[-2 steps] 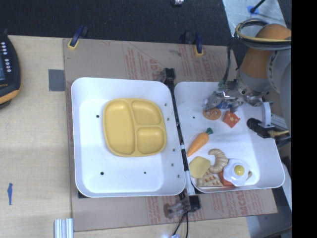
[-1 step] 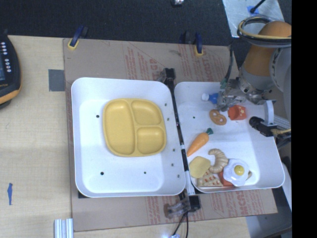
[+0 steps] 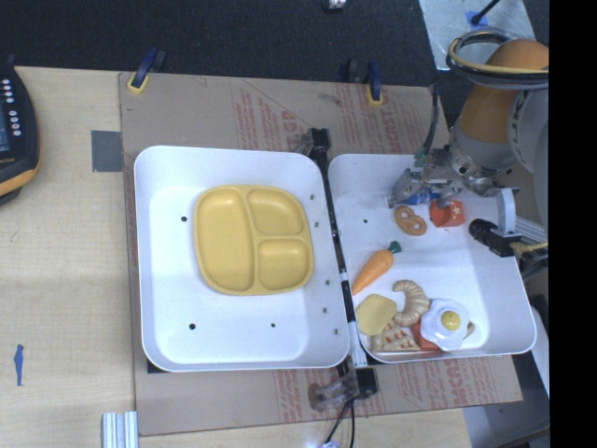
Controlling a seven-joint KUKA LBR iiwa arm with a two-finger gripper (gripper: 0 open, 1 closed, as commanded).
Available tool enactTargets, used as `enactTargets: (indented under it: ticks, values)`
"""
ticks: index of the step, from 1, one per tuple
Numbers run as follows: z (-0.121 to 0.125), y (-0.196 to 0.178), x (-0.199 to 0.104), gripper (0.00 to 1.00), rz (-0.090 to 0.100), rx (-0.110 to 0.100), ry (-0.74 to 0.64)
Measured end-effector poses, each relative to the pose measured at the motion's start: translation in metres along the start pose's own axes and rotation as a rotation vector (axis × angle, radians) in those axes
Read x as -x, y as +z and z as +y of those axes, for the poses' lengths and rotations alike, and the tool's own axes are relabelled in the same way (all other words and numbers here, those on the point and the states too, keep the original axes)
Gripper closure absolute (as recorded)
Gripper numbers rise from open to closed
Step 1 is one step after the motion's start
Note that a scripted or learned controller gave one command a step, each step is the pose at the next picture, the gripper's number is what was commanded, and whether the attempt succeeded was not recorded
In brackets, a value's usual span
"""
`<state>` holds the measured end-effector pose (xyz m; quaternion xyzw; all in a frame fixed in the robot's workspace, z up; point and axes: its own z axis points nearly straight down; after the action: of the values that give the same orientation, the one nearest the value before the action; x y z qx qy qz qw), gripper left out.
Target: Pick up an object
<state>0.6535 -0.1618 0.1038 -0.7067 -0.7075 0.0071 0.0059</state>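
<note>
So your gripper (image 3: 422, 187) is sitting over the far end of the right bin (image 3: 494, 339), and the closest stuff is the little pretzel (image 3: 409, 220) just below it on the near side and the red piece (image 3: 448, 214) right next to that, so you're basically one short drop toward the camera from either; honestly can't tell from this angle if the jaws are spread or closed, it's all a grey blur there. The pretzel's a small brown twisted thing lying flat, roundish, no real long axis to line up with. The carrot (image 3: 373, 270) lies farther in toward the bin's middle, slanted, leafy end pointing up and right. The left bin (image 3: 168, 339) just has the yellow tray (image 3: 252, 239)
</note>
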Motion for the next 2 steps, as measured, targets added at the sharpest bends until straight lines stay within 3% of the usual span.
enactTargets:
  ticks: [1,2]
  values:
    - [-0.0003,-0.0105,0.0011,1.0,-0.002,0.0,-0.001]
    - [-0.0001,-0.0103,0.0011,0.0,-0.002,0.001,-0.002]
